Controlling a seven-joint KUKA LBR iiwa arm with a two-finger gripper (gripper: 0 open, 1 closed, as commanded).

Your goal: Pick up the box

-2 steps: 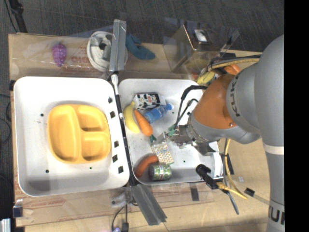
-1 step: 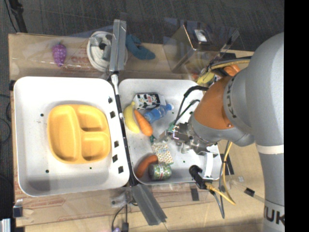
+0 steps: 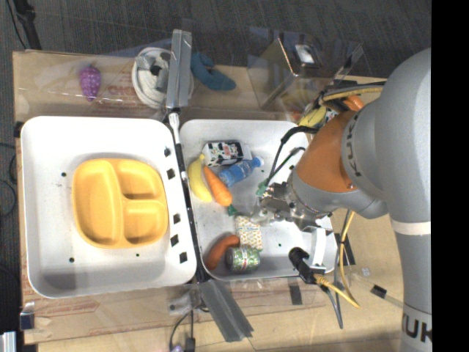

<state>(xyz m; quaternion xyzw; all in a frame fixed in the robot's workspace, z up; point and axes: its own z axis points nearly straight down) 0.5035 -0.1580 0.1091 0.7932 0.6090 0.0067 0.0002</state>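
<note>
While the arm reaches in from the right, its tool hangs over the right bin, beside a patterned packet; whether it is clenched cannot be told. The box lies apart near the bin's far edge, ungrasped

"KU" on arm (perhaps KUKA)

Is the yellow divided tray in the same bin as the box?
No. The yellow tray lies in the left bin, while the box sits in the right bin by the blue bottle.
</note>
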